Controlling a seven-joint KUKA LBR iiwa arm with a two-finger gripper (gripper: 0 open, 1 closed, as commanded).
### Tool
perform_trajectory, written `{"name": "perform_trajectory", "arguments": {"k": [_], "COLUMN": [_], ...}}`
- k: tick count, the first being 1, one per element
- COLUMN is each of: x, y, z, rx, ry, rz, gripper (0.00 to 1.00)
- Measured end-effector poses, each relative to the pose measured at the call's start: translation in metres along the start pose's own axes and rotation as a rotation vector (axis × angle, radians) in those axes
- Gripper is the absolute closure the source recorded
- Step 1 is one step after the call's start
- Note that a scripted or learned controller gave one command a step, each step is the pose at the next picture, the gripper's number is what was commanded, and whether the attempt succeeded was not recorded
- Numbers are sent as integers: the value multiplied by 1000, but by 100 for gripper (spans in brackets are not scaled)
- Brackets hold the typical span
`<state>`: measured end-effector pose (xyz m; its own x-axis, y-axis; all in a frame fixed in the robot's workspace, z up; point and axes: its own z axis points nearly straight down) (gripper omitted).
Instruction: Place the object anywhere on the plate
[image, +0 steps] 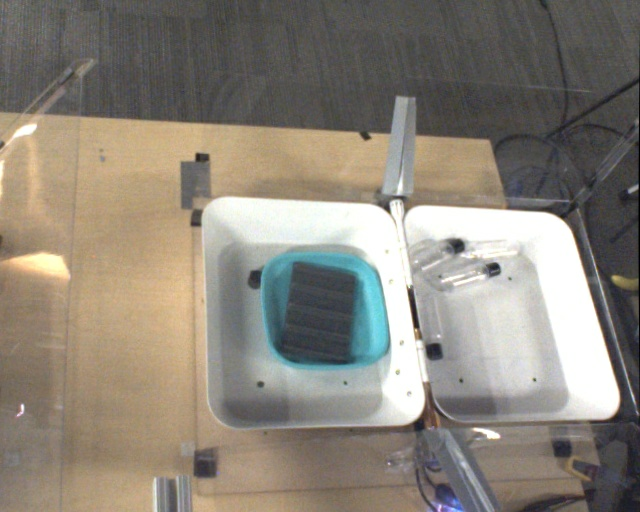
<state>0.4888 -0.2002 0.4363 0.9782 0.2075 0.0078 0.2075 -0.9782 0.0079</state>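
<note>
You have one fixed camera, mounted above the surface (100, 300) and looking down at a slant, so the far edge sits at the top of your picture and the near edge at the bottom. It stands far enough back to take in both white bins whole: the left bin (225, 330) near the middle of your view, the right bin (560, 330) toward the right side. Beyond the far edge you also see a strip of dark carpeted floor (250, 50). At the left, glare on what may be a clear sheet washes out detail, so your view there is poor.
</note>
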Motion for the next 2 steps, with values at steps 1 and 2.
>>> {"name": "perform_trajectory", "arguments": {"k": [1,2], "x": [-2,-2], "y": [6,6], "z": [0,0], "rx": [0,0], "ry": [0,0], "rz": [5,4], "gripper": [0,0]}}
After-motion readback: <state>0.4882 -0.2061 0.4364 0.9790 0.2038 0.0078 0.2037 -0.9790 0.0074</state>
